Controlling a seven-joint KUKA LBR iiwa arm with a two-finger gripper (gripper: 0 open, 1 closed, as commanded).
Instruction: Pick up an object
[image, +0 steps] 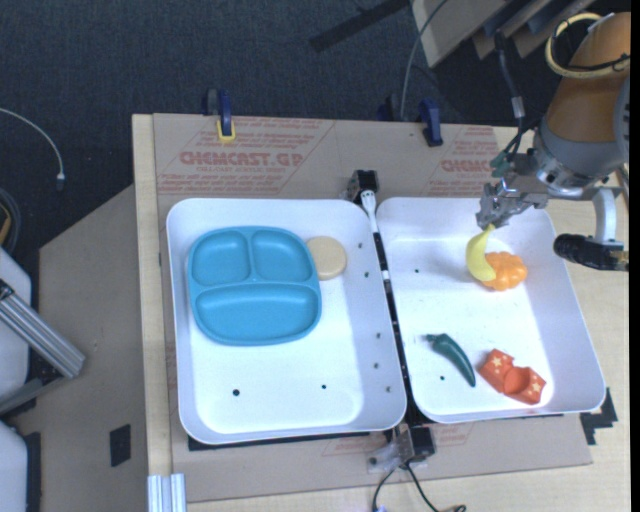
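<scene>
In the right bin a yellow banana lies curved next to an orange fruit at the back. A dark green pepper and a red pepper piece lie near the front. My gripper hangs over the bin's back right part, just above the banana's upper tip. Whether it touches the banana I cannot make out.
The left bin holds a blue divided plate with a pale round cookie beside its right edge. A black ridge runs between the bins. The arm's grey wrist comes in from the upper right.
</scene>
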